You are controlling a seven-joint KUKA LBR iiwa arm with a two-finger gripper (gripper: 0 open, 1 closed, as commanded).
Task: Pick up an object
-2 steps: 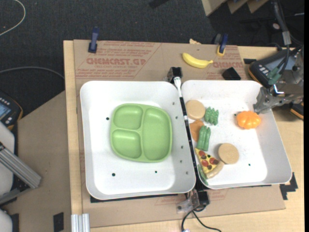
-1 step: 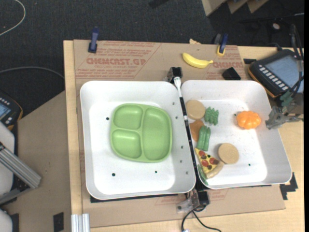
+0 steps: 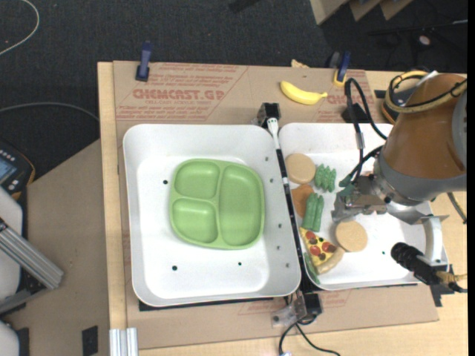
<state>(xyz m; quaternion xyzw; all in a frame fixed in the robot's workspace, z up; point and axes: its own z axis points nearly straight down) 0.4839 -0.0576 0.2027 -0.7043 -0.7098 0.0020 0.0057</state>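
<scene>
As I watched from my console, the grey arm with its orange band point(image 3: 430, 136) reached in from the right and hung low over the right-hand shallow white bin point(image 3: 371, 273), and the two-finger gripper point(image 3: 349, 199) sat just right of the green items. Whether it had closed on anything, I could not tell from that angle; the wrist blocked my sight of it. Right beside it lay a green ridged plastic vegetable point(image 3: 314, 212), long and narrow, with a smaller green leafy toy piece point(image 3: 325, 176) above it. A round tan cookie-like disc point(image 3: 300, 167) rested near the bin's top left, an orange piece point(image 3: 300, 196) just below that, and a second round tan disc point(image 3: 351, 236) lay just below the gripper. A toy pizza slice point(image 3: 320, 249) sat at the bin's lower left. Over in the left white bin point(image 3: 148, 154) lay a light green divided plastic plate point(image 3: 217, 203). A yellow toy banana point(image 3: 302, 93) lay on the cardboard-topped bench point(image 3: 193, 95), behind the bins.
</scene>
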